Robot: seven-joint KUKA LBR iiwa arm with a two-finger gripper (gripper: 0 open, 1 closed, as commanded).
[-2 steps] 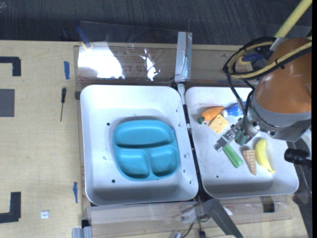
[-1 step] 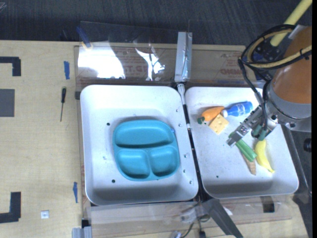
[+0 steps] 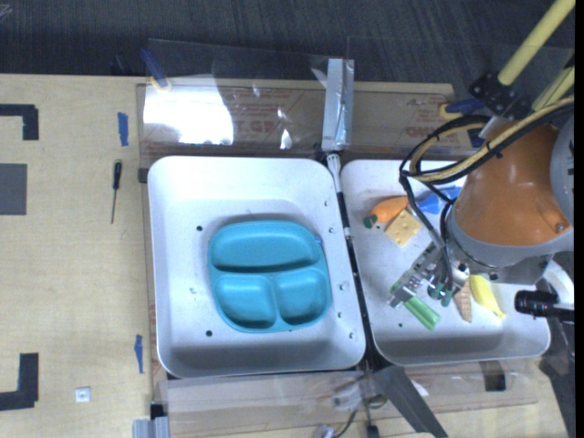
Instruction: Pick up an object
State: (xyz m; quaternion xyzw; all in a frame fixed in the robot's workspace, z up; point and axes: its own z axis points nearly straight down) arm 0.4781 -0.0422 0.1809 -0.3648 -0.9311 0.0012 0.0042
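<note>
Approach is the step we are judging: gripper is hovering low in the right bin, just at 11 o'clock of the green object. We cannot tell its state. Next we are needing a clean descent.

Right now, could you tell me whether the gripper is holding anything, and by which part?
It cannot be told: the gripper sits low in the right bin over a green cylinder, with no clear hold visible.
</note>
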